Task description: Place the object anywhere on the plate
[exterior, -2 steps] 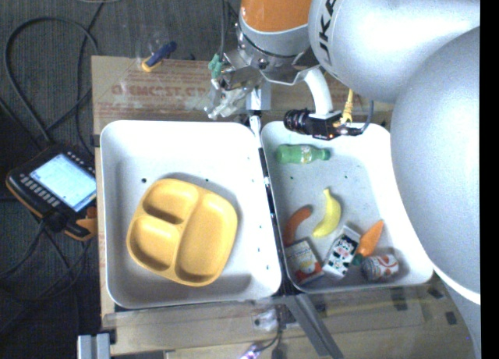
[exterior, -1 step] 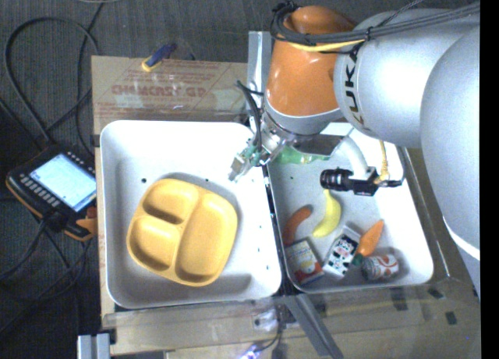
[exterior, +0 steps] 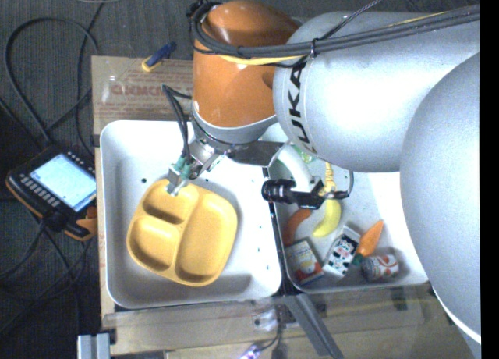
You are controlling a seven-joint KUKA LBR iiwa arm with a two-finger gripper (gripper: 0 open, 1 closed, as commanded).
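You see a wooden bench point(exterior: 132, 88) on dark carpet point(exterior: 47, 53), with cables and a handheld pendant point(exterior: 58, 186) at the left. The gripper point(exterior: 181, 174) is above the left bin point(exterior: 113, 193), its tip at the far rim of the plate point(exterior: 183, 232). I cannot tell what its fingertips are doing. The plate is yellow, with divided compartments. The other objects lie in the right bin point(exterior: 405, 271), among them a banana point(exterior: 329, 218).

The arm point(exterior: 351, 84) is covering most of the right bin point(exterior: 405, 275). The gripper point(exterior: 181, 174) fingertips are appearing too small to resolve.
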